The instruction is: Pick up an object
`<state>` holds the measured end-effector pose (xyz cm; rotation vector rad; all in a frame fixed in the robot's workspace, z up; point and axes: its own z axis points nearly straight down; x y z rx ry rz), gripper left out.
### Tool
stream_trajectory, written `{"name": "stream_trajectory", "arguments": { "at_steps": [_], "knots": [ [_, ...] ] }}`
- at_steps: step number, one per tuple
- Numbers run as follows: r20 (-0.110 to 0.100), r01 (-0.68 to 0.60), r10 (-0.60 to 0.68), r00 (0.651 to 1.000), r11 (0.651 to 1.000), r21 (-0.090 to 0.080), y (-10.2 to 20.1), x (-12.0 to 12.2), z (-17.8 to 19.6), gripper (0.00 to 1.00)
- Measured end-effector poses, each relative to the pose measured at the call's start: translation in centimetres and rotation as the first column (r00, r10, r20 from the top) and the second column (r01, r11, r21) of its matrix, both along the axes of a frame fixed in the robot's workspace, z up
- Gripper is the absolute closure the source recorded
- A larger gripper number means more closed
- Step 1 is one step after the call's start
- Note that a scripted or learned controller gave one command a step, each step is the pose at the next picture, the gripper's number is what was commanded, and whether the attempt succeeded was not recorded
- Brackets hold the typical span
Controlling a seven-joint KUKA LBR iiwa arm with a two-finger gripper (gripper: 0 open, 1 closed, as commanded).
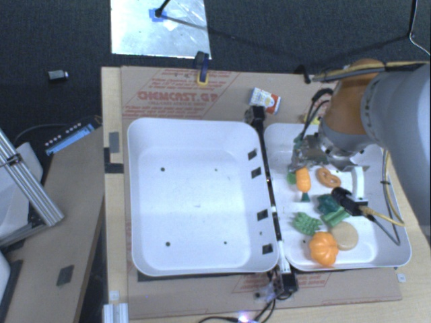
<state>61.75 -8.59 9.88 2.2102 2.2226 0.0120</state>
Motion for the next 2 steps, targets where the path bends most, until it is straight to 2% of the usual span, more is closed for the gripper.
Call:
{"name": "stream_trajectory", "arguments": {
  "at_steps": [1, 2],
  "knots": [
    [0.005, -0.006, 0.006, 1.000, 1.000, 0.002, 6.3, 5.5, 9.3, 1.00],
    [-0.008, -0.005, 0.005, 1.000, 1.000, 0.003, 13.4, 5.1, 8.6, 1.00]
  ]
}}
